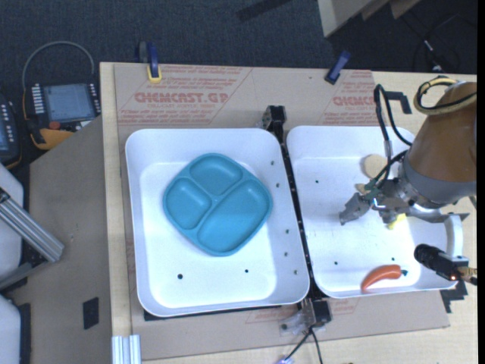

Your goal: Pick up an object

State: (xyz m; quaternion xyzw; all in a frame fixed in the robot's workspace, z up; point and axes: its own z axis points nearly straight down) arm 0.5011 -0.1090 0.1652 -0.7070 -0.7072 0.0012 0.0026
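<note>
From above, the bench (227, 97) carries two shallow white bins side by side. The left bin (151, 264) holds a blue divided plate (218, 202), three compartments, lying flat near the middle and turned at a slant to the bin's walls. A few small dark specks dot the bin floor around it.

The arm (447, 142) comes in from the right, its orange band showing above the wrist, and leans over the right bin (326, 264). The gripper (356, 211) hangs over the middle of that bin, pointing left, fingers set a narrow way apart with nothing between them. A small yellow-green bit shows close under the wrist; I can't make out what it is.

An orange, pepper-like thing (381, 276) lies near the bin's front edge, below the gripper and apart from it. A pale round object (373, 164) sits toward the back of the bin, partly hidden behind the arm's cables.

Blue clamps grip the bench's far edge, and a small screen device (67, 101) sits on the floor to the left.
</note>
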